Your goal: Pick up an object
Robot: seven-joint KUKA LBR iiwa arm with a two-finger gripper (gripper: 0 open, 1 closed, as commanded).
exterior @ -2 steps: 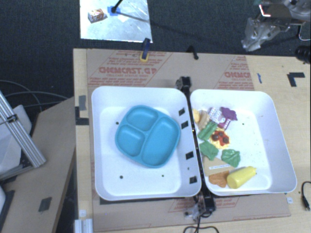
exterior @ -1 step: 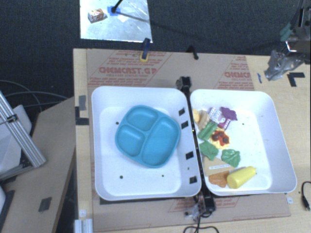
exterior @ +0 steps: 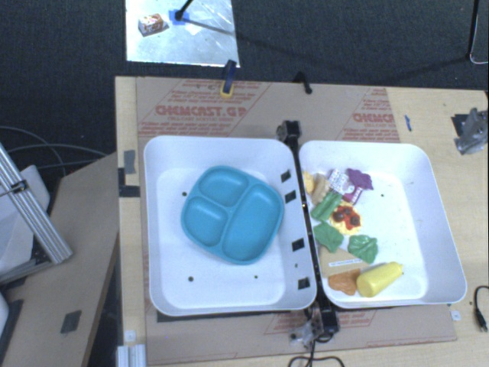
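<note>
The right white bin [exterior: 435,205] holds a cluster of small toy foods along its left side. A yellow bottle-shaped piece [exterior: 380,278] lies at the front, with an orange piece [exterior: 344,283] beside it. Behind them are a green leafy piece [exterior: 363,247], another green piece [exterior: 330,235] and a red-and-yellow piece [exterior: 348,216]. Farther back lie a purple item [exterior: 357,180], a white packet [exterior: 338,180] and a pale yellow piece [exterior: 309,182]. In the left white bin [exterior: 164,174] a blue divided plate [exterior: 233,214] rests flat.
A divider with black clips [exterior: 299,205] runs between the bins. A shiny sheet [exterior: 182,21] lies on the floor behind the bench. A small yellow-and-blue tool [exterior: 228,79] sits at the bench's back edge. A grey metal part [exterior: 470,132] pokes in at the right edge.
</note>
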